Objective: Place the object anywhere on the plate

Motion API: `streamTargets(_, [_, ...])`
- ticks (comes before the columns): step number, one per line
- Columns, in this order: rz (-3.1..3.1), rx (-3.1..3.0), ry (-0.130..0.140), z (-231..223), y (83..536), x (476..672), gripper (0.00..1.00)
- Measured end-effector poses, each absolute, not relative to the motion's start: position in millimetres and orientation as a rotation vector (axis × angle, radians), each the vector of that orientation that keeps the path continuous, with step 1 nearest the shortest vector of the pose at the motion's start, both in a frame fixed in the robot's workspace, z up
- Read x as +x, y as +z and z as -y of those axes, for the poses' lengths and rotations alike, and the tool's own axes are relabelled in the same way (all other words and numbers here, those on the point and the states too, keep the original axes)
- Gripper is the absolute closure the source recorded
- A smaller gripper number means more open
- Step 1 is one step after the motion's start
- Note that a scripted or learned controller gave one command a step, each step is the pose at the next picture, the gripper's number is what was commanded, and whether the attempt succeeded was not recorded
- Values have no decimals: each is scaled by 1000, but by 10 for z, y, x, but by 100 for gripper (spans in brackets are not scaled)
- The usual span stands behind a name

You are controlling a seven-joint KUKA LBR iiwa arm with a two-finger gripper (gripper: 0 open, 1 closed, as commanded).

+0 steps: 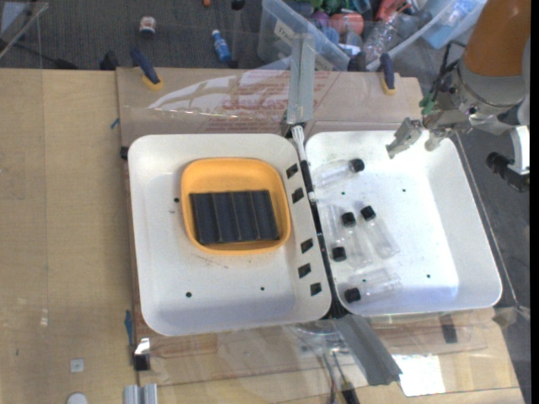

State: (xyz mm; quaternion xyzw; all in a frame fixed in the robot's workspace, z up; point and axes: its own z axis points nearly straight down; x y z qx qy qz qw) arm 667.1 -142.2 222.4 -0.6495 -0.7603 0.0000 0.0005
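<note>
An orange plate (232,175) lies in the left bin (160,293). A dark ribbed rectangular object (234,217) rests flat on it. Several clear vials with black caps lie scattered in the left half of the right bin (438,225), among them one at the back (347,167), a pair in the middle (358,217) and one near the front (358,293). My gripper (415,140) hovers over the back edge of the right bin, to the right of the rear vial. It is open, with nothing between its fingers.
A row of black clips (305,225) runs along the divider between the bins. A metal bar (300,82) stands behind the divider. A clear tub of mixed items (362,7) sits beyond the bench.
</note>
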Motion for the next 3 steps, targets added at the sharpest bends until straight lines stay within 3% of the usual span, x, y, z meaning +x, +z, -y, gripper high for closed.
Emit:
streamTargets(2, [2785, -1457, -2, 640, 2209, 6675, 0])
streamTargets(3, [2811, -1422, -4, 1181, 2552, 6567, 0])
